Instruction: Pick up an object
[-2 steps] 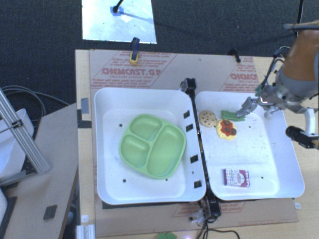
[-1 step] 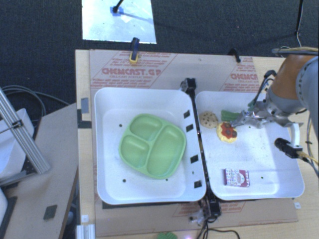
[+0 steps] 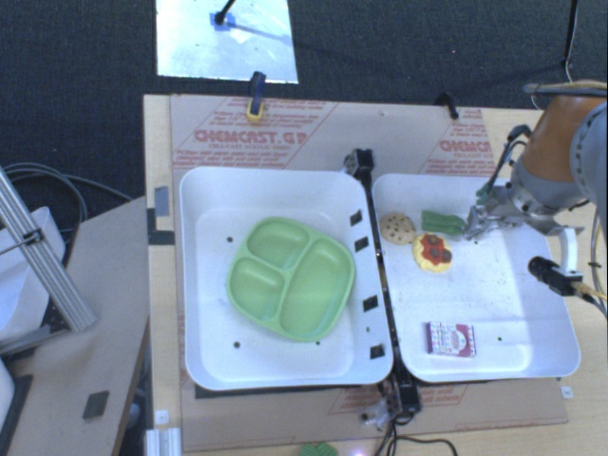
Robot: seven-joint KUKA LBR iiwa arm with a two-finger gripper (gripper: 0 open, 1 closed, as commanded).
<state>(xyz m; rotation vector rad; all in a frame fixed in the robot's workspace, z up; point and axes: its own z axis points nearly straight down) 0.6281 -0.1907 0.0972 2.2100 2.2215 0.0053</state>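
Looking down: camera view, from above, both bins side by side.
Left bin [image 3: 204, 198]: it holds a green plate [image 3: 291, 278] with three parts.
Right bin [image 3: 551, 350]: my things to pick from are in here.
My hand: the gripper [image 3: 472, 224] is low in the right bin, at about 12 o'clock of it, coming in from 3 o'clock.
Hand state: I cannot tell if it is apart or together; the tip is too small and dark to make out.
Green thing [image 3: 441, 221]: a flat green toy, just beside my tip at 9 o'clock; it may be touching, I cannot be sure.
Cookie [image 3: 398, 226]: near the bin's 10 o'clock side, by the green thing.
Pizza [image 3: 433, 252]: yellow with red on top, at 7 o'clock from my tip, close.
Little box [image 3: 449, 338]: red and white, at 6 o'clock, well apart from me.
My guess at the step: going for the green thing.
Doing it well: I think I should line up right over its middle, go straight down, and squeeze gently so it does not slide off toward the cookie.
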